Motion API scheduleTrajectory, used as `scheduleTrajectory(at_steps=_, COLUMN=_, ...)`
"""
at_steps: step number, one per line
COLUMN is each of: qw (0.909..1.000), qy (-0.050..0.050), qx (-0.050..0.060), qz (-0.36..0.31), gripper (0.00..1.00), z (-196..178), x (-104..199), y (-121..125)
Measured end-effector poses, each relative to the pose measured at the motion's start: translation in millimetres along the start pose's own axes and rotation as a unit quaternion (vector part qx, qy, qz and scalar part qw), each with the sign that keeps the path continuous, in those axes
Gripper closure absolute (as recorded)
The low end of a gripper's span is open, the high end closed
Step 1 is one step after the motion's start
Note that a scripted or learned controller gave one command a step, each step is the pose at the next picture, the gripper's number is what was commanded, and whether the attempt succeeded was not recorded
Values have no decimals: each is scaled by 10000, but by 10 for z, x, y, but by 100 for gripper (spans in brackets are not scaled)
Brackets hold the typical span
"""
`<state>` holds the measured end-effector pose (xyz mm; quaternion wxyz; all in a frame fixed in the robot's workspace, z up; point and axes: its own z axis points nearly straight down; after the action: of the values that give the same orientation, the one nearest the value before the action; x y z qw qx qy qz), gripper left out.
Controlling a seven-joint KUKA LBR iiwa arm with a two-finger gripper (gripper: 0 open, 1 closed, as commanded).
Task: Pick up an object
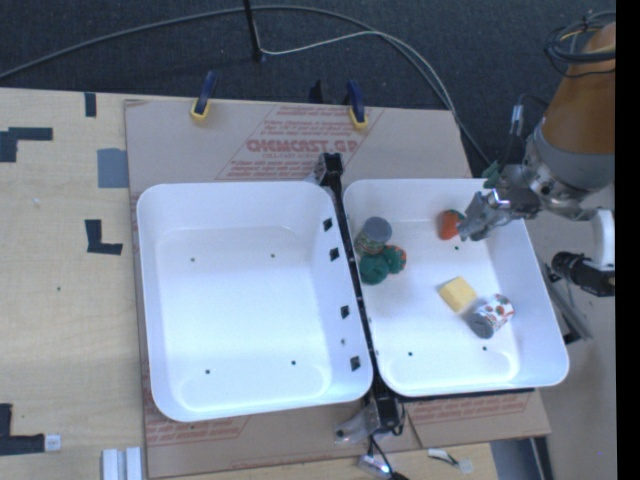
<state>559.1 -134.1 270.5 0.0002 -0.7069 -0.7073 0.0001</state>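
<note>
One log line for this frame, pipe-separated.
arm: in from right | gripper: over right bin, beside red-orange object | grasp: unconfirmed | yellow block: untouched

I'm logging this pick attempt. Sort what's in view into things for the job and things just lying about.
For the job:
pincer
small red-orange object beside it
yellow block
grey-and-red lump
grey cylinder
green-and-orange clump

Lying about:
blue-and-yellow clamps
black cable
cardboard sheet

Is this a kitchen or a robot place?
Probably a robot test lab: a grey robot arm reaches over two white bins, which sit on cardboard held by clamps, with cables trailing.
</note>
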Motion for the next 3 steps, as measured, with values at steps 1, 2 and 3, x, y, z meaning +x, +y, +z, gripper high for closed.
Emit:
scheduleTrajectory(at_steps=1, qw=10000, qy=0, qx=0, qz=0, gripper=0, z=0, x=0, y=0)
scheduleTrajectory(at_steps=2, qw=10000, qy=2, qx=18, qz=1, gripper=0, z=608, x=-52, y=5)
scheduleTrajectory(at_steps=3, qw=10000, qy=4, qx=30, qz=-1, gripper=0, z=1237, x=-52, y=26)
